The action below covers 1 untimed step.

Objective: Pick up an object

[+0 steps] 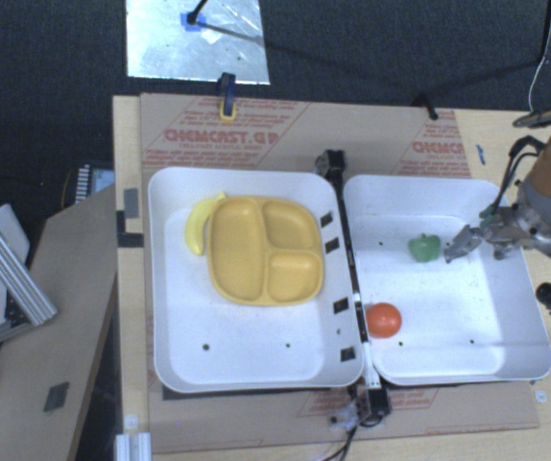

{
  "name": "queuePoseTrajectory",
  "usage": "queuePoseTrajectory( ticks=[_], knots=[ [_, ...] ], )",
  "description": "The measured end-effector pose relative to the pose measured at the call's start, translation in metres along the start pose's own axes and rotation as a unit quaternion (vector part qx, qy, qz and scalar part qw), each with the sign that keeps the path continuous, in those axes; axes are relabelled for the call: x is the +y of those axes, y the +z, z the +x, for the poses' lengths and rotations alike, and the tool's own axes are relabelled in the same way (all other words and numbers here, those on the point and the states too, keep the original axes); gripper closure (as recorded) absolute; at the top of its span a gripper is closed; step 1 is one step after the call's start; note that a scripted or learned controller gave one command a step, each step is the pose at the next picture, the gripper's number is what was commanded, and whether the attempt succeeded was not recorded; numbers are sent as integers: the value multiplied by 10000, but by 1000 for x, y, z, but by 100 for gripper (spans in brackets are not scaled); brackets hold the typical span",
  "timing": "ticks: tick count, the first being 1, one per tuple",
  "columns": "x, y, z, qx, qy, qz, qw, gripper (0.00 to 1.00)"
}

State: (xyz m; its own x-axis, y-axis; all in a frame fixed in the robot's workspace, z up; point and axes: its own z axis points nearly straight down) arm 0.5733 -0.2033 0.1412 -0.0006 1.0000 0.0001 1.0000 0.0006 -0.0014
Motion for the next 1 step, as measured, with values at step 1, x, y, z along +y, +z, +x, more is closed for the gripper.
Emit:
queuePoseTrajectory(
  ticks=[1],
  knots=[
    [0,52,1,3,0,4,10000,0]
  ],
)
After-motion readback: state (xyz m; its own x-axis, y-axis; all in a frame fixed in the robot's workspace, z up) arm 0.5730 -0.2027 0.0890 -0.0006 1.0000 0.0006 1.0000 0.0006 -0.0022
